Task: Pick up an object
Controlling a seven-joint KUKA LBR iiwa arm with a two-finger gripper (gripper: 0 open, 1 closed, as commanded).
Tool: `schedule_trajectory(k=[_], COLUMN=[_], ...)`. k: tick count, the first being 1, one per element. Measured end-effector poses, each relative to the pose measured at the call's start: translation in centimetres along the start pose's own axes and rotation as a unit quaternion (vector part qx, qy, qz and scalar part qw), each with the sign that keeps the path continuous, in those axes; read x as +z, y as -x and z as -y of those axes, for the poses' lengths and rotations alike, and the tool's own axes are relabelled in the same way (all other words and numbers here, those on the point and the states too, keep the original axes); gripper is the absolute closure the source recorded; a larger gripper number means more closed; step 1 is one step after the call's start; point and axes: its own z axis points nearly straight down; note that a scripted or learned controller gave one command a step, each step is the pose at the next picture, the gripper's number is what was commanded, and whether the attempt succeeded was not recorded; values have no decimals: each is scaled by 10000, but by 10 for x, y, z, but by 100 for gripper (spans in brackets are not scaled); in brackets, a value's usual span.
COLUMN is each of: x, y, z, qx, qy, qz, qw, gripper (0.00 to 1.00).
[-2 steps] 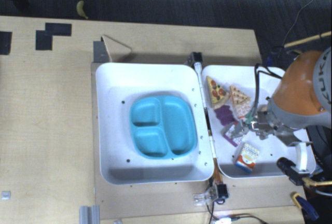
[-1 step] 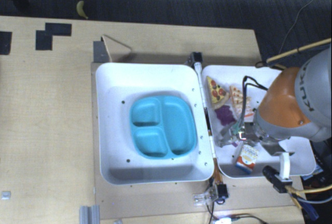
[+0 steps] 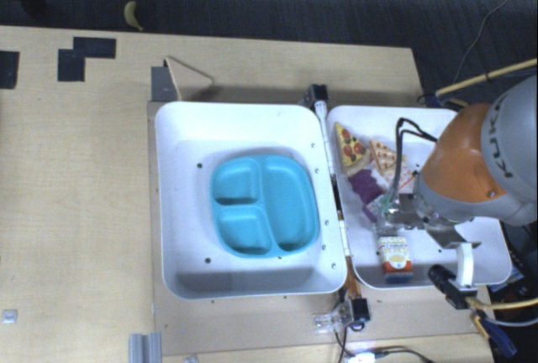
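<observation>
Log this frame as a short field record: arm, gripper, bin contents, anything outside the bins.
arm: grey with orange band, over the right bin
gripper: low in the right bin, above a small orange-and-white carton
right bin items: pizza slice, waffle piece, purple item, carton
left bin: blue divided tray
floor: banana

Two shallow white bins sit side by side on the desk: the left bin and the right bin. The left bin holds one blue divided tray with three compartments. The right bin holds four small things: one pizza slice, one waffle piece, one purple item and one small orange-based carton.
</observation>
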Motion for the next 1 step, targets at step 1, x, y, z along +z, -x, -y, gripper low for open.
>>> schedule_trajectory(k=[1], x=[0], y=[0], z=[0], qx=[0], qy=[0], qz=[1], qw=[10000], gripper=[0])
